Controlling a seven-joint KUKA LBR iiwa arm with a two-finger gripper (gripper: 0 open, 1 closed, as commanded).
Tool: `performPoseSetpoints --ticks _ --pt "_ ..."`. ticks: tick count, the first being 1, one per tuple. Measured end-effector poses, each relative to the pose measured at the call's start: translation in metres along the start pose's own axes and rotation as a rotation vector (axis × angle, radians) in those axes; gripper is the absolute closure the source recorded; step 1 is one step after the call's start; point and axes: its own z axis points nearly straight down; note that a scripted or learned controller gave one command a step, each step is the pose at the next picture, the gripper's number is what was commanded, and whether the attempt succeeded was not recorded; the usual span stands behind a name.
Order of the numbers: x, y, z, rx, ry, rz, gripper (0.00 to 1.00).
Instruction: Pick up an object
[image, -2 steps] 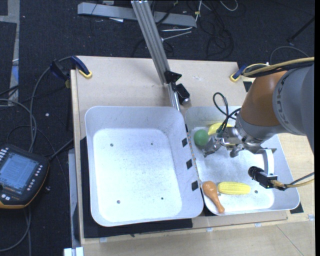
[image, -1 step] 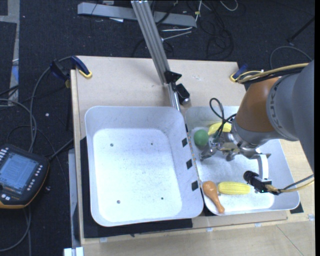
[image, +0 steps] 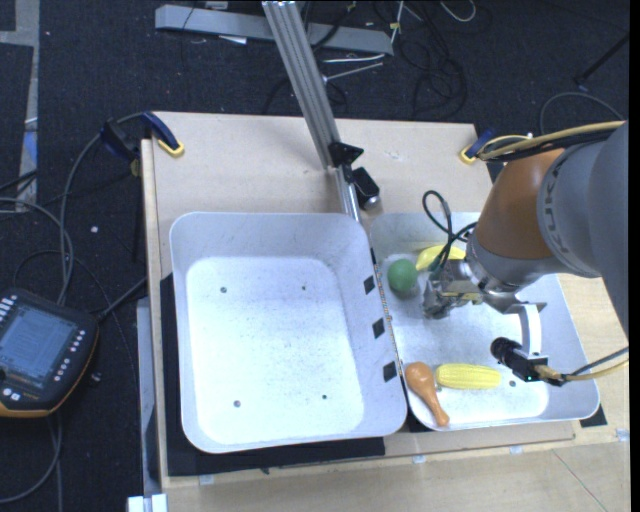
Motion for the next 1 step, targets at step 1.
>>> performPoseSetpoints --ticks 1 --pt "-0.0074 -0.0014 -0.0449 -0.003 -0.001 0.000 1.00"
